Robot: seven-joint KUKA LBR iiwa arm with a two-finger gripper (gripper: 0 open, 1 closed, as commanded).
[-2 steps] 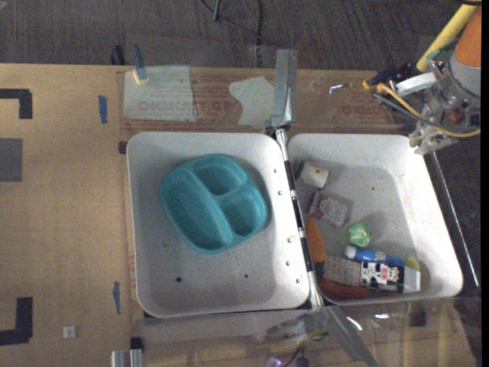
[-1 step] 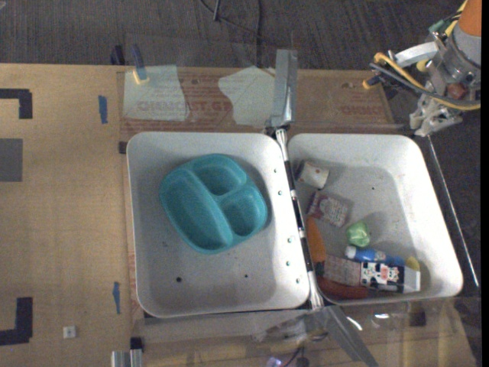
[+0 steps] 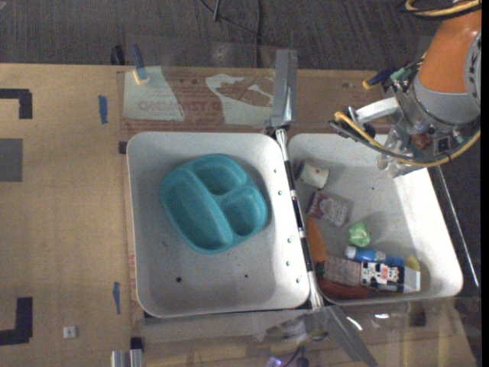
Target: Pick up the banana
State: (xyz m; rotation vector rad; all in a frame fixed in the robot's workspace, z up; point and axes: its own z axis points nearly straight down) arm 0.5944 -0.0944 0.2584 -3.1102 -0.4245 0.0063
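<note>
Lowering onto the banana (image 3: 413,264), seemingly the yellow tip touching the carton (image 3: 374,272) in the right bin (image 3: 432,205), should be done vertically; the gripper (image 3: 410,147) is hovering above the bin's far corner, its state not discernible.

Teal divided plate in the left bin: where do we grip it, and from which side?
Grip the teal divided plate by its raised rim, straight down from above. It lies flat, face up in the left bin, so the rim and compartment ridges are the only thin upright parts. Probably take the rim nearest the right bin, the arm's side.
</note>
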